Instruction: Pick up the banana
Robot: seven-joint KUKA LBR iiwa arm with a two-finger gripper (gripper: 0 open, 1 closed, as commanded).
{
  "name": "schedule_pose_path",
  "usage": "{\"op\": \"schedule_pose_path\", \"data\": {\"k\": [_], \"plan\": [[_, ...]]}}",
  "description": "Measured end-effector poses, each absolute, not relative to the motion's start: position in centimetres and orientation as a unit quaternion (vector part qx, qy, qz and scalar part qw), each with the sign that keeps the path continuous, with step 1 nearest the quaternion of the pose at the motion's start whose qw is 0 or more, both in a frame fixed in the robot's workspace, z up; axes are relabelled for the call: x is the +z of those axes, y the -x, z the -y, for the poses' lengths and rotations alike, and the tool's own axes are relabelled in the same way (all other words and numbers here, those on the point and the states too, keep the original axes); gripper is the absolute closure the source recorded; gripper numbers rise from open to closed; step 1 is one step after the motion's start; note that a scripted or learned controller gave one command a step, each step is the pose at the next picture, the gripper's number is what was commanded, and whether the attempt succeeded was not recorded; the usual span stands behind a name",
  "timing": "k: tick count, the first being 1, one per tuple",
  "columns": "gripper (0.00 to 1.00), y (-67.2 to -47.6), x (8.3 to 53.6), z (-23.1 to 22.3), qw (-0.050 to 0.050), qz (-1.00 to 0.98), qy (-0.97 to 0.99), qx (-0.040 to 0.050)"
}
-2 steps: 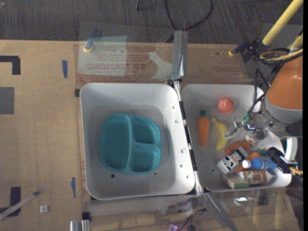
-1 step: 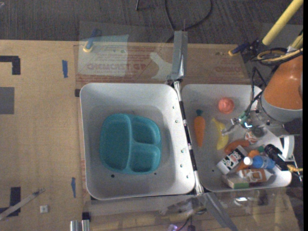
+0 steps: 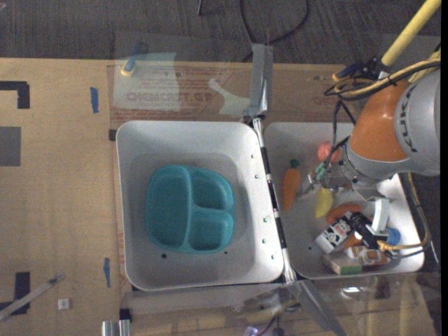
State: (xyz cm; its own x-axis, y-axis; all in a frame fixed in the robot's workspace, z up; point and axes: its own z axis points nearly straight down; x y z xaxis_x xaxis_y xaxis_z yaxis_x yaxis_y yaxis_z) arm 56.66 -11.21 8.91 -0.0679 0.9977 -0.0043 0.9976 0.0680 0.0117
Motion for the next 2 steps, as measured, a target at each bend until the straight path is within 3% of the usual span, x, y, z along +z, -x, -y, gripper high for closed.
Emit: {"op": "schedule_pose_path", "data": {"k": [1,2], "plan": [[1.0,-56.8,10.0,11.3,0.007,-0.729,-0.684,0.0047],[1.0,-61.3,18.5,8.2,0.001,-0.719,-0.695,0.0002]]}}
